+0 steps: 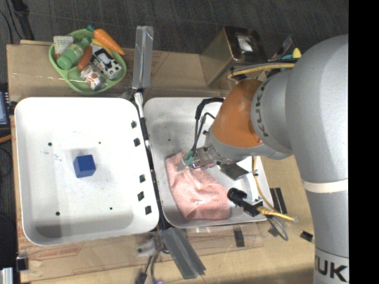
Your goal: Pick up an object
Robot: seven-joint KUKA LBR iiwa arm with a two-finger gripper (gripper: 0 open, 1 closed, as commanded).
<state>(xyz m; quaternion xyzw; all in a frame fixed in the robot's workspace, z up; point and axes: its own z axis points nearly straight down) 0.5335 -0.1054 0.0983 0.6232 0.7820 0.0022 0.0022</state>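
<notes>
Partly hidden under the wrist, the gripper (193, 160) touches the pink cloth (197, 189); grip unclear

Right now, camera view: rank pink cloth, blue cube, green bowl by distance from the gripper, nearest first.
1. Pink cloth: right bin, directly under the gripper.
2. Blue cube: left bin, well left of the gripper.
3. Green bowl: on the bench above the left bin, farthest.

Grey KUKA arm (314, 117), orange wrist band (237, 120), black cables (204, 108)
</notes>
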